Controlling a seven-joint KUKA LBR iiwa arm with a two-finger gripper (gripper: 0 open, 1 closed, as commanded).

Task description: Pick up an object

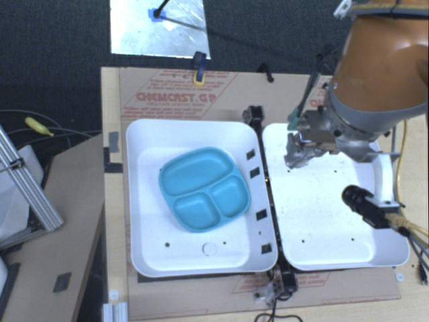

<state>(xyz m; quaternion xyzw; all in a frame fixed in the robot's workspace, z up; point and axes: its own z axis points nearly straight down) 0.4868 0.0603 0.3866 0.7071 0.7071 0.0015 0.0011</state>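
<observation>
Camera view: the gripper hangs over the upper left corner of the right bin, right of centre in the frame, with nothing visible between its fingers (whether they are spread or pressed together cannot be told). The one object to pick, a blue divided tray, lies flat in the left bin, well apart from the gripper. The pickup appears not yet begun.
</observation>
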